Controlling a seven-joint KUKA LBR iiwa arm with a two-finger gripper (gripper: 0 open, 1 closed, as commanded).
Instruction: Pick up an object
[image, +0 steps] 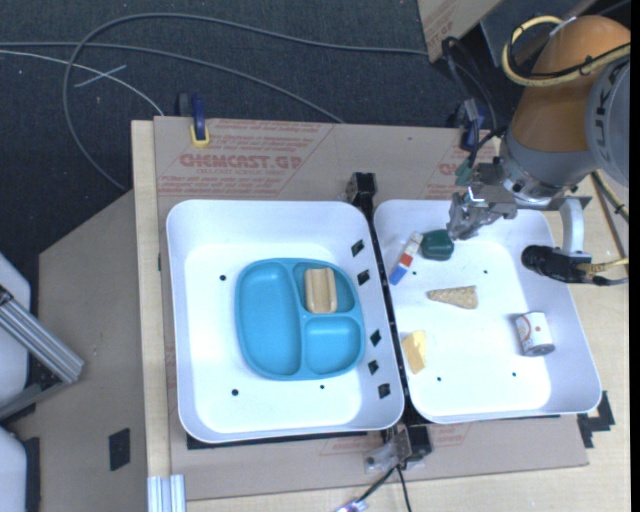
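A: Where is the gripper (462, 222) sitting right now?

B: It is hanging over the far part of the right bin (560, 385), reaching in from the right under the orange band (565, 70) of the arm. Its tip is sitting just beside a dark green object (437, 245), on that object's right.

A: Are the fingers gripping it?

B: I cannot tell; the tip is too small and blurred here to say whether they are open or closed, and nothing is showing between them.

A: What else is lying in that bin?

B: A small white marker with red and blue ends (405, 259) is lying just left of the green object. A tan wedge (454, 296) is resting near the middle, a white cylinder (533, 333) is lying toward the right wall, and a pale yellow block (414, 352) is sitting by the left wall.

A: And the left bin (200, 390)?

B: It is holding a blue divided plate (285, 325), with a tan block (320, 290) lying in its upper right compartment.
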